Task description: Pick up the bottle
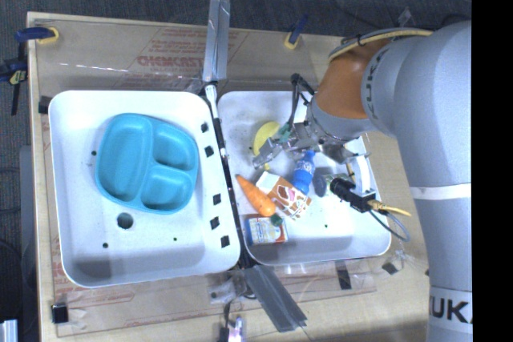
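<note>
In the camera view two shallow white plastic bins stand side by side on the bench. The left bin (72, 244) holds a light blue plastic tray with three compartments (148, 162), and a small dark round spot lies on the bin floor just below this tray.

The right bin (365, 240) holds the small things. I take the small blue plastic bottle with a white cap end (302, 172) as the landmark; it lies tilted near the middle of the right bin. Up and to the left of the bottle there is a yellow curved banana-like object (265, 135). To the left of the bottle and a little lower lies an orange carrot-shaped toy (255, 195), pointing toward the wall between the bins. Just below the bottle, touching the carrot, is a small box with a red and white pattern (289, 199). Further below the bottle a small carton with blue and orange print (265, 231) lies near the front wall of the bin.

The grey arm with the orange band (343, 88) comes from the right and bends down over the right bin. The two-finger gripper (290, 144) is low in the bin, just above the bottle and beside the yellow object. Whether it is released or clenched I cannot tell, and nothing is seen clearly held by it.
</note>
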Tool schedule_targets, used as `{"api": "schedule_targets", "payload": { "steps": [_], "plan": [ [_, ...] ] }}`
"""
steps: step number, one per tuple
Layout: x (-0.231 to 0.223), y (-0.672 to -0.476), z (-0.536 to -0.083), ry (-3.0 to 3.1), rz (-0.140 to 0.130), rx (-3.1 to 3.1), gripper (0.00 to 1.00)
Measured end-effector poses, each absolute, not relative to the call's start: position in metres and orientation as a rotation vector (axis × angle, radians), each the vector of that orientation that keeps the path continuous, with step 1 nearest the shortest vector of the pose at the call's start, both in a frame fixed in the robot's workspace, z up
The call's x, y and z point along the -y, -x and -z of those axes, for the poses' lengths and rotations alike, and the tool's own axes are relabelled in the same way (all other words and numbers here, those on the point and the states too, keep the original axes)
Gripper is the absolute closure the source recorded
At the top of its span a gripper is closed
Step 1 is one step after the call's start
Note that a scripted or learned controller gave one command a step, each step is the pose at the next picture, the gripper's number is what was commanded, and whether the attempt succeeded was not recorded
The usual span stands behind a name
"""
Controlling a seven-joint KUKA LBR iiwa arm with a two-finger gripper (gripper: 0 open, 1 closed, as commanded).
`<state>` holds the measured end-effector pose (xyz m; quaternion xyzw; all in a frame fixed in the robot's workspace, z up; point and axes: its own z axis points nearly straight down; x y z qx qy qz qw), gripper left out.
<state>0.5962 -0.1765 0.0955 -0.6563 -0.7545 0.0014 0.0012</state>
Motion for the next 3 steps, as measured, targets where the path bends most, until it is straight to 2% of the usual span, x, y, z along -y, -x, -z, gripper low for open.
{"api": "schedule_targets", "payload": {
  "steps": [1, 2, 3],
  "plan": [
    [0.211, -0.529, -0.092, 2.014, -0.002, 2.409, 0.0],
    [0.209, -0.477, -0.092, 1.992, 0.0, 2.428, 0.0],
    [0.211, -0.477, -0.21, 2.043, 0.0, 2.387, 0.0]
  ]
}}
